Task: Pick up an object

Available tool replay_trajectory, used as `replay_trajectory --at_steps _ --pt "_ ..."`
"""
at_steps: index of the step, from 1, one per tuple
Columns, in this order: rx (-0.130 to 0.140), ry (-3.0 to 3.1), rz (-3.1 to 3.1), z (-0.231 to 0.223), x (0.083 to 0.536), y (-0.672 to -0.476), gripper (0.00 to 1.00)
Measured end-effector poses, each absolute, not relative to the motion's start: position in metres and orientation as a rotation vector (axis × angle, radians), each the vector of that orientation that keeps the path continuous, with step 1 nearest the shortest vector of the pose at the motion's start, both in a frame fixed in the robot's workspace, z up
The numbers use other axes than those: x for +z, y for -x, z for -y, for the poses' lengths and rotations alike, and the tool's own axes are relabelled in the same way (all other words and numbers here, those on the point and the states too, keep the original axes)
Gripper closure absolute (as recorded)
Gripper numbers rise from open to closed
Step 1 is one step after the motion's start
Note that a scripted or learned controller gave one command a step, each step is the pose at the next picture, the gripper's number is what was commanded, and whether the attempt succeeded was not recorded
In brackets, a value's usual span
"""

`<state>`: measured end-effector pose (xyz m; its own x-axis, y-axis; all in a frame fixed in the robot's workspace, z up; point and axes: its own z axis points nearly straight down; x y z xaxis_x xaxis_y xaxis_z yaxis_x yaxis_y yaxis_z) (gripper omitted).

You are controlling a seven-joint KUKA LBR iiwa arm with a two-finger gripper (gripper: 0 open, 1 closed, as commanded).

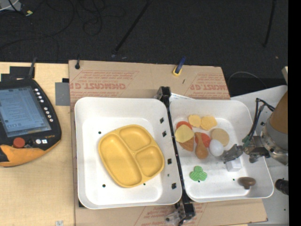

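Arm: your grey arm (pixel 277 140) enters from the right, cut off at the frame edge, its two-finger gripper (pixel 233 153) low over the right shallow white bin (pixel 256 185), just beside the white ball (pixel 216 148). Fingers: dark and small; you cannot tell whether they are apart or together, and nothing shows between them.

Right bin, pick candidates: one white ball; one green leaf-shaped toy (pixel 198 174); one brown mushroom-like piece (pixel 246 181) near the right corner; a touching cluster of yellow, red and tan toy foods (pixel 197 131), overlapping, so your count is uncertain.

Left white bin (pixel 89 121): one yellow three-compartment plastic tray (pixel 130 155).

Bench: one tablet-style pendant (pixel 26 121), cut off at left.
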<state>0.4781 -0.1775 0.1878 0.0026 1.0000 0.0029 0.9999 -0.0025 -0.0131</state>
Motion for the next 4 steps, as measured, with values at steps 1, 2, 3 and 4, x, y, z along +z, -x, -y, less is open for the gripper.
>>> replay_trajectory --at_steps 1,2,3,4 --pt "0.002 2.221 2.220 0.178 0.193 -0.481 0.00" --pt "0.005 2.214 2.218 0.172 0.148 -0.485 0.00" --pt "-0.001 2.240 2.230 0.177 0.104 -0.488 0.00" --pt "-0.007 2.256 2.232 0.180 0.118 -0.491 1.00"
